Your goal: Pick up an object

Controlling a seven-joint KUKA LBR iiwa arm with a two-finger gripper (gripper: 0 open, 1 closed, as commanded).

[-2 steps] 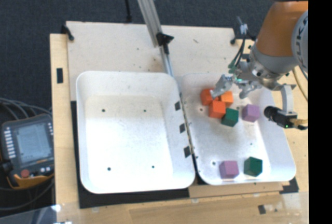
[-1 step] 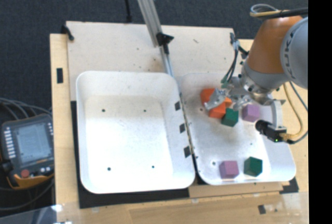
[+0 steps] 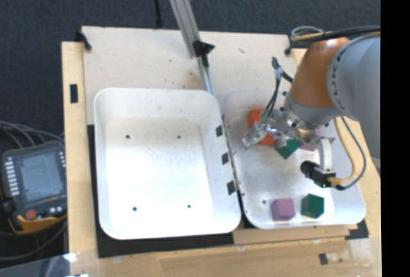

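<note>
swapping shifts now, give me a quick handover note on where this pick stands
Gripper: down in the right bin, near its upper left; whether the fingers are open or shut cannot be read from this view.
Things, all in the right bin: orange block just above the gripper, green block close to its right under the wrist, purple block and dark green block side by side near the front edge.
Done: arm has reached into the bin.
Left: no block visibly held, so a grasp and lift remain to be confirmed.

We see a pale wooden tabletop (image 3: 141, 58) carrying two shallow white bins side by side, the left bin (image 3: 102, 160) touching the right bin (image 3: 349, 208).
</note>
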